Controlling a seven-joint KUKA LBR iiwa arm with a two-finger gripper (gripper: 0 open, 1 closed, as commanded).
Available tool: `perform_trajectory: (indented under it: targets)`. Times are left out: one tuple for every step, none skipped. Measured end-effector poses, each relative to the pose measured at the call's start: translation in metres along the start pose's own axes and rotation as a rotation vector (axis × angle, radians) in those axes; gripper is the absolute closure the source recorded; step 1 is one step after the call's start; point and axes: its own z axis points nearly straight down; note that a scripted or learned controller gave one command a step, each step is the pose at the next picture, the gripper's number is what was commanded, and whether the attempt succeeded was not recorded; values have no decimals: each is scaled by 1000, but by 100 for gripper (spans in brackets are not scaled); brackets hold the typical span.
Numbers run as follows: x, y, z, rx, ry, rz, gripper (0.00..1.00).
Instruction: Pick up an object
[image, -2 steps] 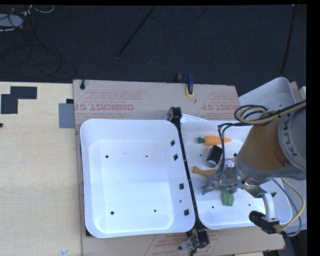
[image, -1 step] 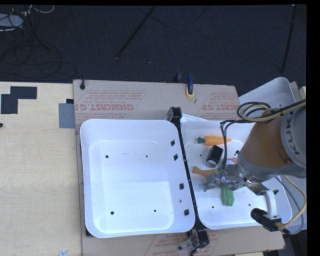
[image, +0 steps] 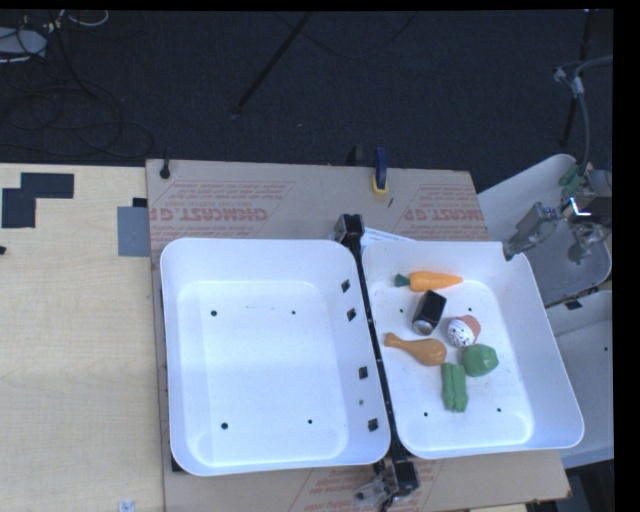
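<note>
Pickle (image: 454, 387): green, nearest item in the right bin (image: 560, 400), lying lengthwise toward that bin's near edge; bare floor between it and the near wall.
Green lump (image: 481, 360): just beside the pickle's far end, on its right; touches the egg.
Drumstick (image: 420, 348): tan, left of the green lump, thin end pointing at the divider (image: 372, 345).
Egg (image: 462, 331): white and orange, speckled, in the middle of the cluster.
Can (image: 429, 312): black, on its side, just beside the egg, between drumstick and carrot.
Carrot (image: 430, 281): orange with a green tip, farthest item, lying across near the far wall.
Crowding: all six sit packed in the middle of the right bin; near right corner and right wall have open floor.
Left bin (image: 200, 290): white floor, small dark holes.
Gripper (image: 535, 228): beyond the right bin's far right corner, outside the rim, well apart from the items; cannot tell whether its fingers are open or closed.
Bench (image: 250, 205): cardboard sheet under both bins; blue clamp (image: 380, 170) at its far edge.
</note>
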Motion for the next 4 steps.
perform_trajectory:
  targets:
    - [68,111,173,24,6,-6,0]
    - [64,109,155,22,4,-2,100]
    - [-29,81,51,10,-1,9,100]
    - [37,115,73,19,6,-5,100]
